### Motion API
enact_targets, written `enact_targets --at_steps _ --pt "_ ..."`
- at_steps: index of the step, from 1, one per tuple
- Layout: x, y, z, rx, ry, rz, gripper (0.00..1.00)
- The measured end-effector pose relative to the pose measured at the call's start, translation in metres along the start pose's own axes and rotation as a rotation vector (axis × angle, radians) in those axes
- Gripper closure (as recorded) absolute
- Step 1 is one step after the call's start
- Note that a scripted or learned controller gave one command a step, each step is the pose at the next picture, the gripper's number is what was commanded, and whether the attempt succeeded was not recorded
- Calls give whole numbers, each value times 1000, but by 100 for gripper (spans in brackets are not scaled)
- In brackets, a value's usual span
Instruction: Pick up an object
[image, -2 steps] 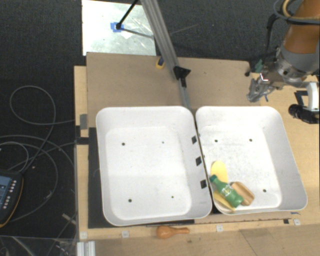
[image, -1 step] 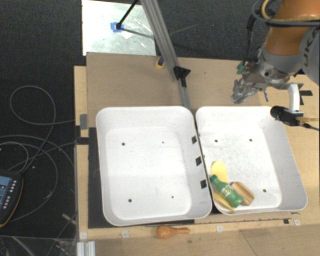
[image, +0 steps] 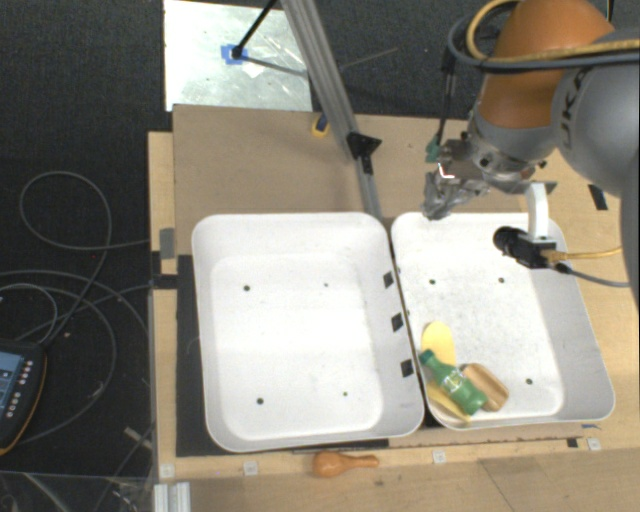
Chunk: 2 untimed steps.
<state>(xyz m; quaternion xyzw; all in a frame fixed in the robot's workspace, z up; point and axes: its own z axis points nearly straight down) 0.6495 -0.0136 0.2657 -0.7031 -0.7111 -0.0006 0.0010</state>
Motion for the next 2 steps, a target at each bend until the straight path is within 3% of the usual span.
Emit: enact_targets --at_steps 1,2 --pt "51 -5 3 -1 0 1 100" --pt "107 -11 31 2 0 1 100"
